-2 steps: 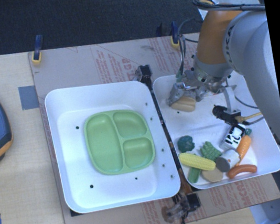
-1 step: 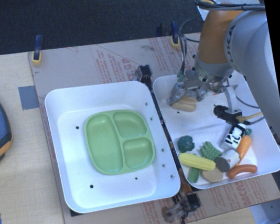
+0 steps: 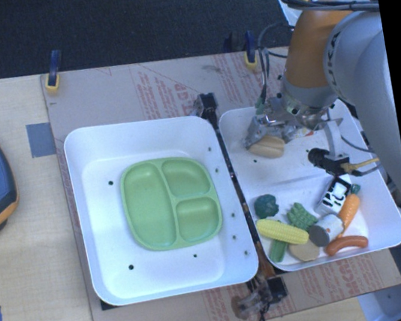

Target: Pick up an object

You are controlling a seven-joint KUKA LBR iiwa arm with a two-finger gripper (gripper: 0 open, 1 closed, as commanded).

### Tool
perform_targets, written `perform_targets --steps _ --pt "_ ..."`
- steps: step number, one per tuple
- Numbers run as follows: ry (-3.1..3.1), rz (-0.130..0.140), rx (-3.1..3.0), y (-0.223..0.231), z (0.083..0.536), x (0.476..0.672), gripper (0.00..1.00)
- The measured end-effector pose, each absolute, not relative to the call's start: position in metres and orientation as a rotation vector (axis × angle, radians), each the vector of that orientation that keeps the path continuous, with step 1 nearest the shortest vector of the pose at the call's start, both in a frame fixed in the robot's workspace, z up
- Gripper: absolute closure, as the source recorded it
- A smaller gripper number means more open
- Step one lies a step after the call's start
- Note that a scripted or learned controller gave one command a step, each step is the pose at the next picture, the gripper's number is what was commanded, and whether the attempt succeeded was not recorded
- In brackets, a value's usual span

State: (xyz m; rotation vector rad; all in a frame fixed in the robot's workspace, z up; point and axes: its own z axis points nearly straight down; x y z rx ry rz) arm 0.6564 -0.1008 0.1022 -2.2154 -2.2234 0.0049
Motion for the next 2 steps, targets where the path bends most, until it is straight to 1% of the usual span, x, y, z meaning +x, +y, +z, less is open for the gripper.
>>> perform_targets --steps 1,2 --pt "-2.226 -0.001 -2.215 -0.035 0.193 0.657 1.00" --pt "-2.226 0.004 -2.213 0.035 0.231 0.604 1.00"
